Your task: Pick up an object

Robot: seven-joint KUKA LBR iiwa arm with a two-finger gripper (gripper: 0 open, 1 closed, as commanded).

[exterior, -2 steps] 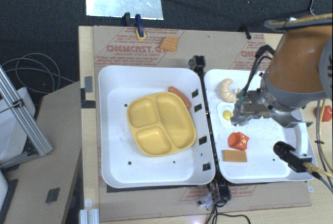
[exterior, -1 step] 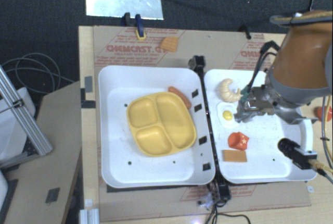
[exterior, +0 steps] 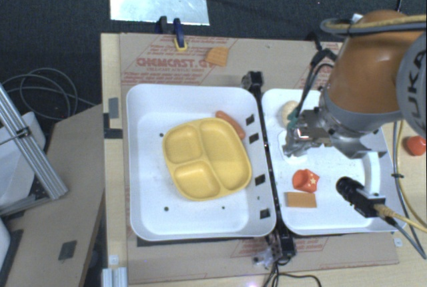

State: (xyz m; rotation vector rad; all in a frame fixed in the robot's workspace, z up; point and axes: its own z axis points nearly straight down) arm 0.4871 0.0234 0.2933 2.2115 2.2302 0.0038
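From the camera view, the pick looks not yet made: nothing can be seen lifted, and every loose thing lies on a bin floor or on the bench. The arm reaches in from the right and its tool (exterior: 297,139) hangs low over the far left part of the right bin (exterior: 333,220), close to the divider between the two bins. Whether the tool is released or clenched cannot be told; the wrist and cabling hide its tip, and nothing visible sits in it.

The candidates in the right bin are a pale rounded object (exterior: 288,109) just far of the tool and partly hidden by it, a red block with a yellow star (exterior: 305,179) just near of the tool, and a flat orange-tan piece (exterior: 301,199) touching or just beside that block on its near side. In the left bin (exterior: 150,215) lies a yellow divided tray (exterior: 205,159), with a sausage-shaped orange piece (exterior: 230,123) at its far right edge. The descent, the closing and the lift seem to remain.
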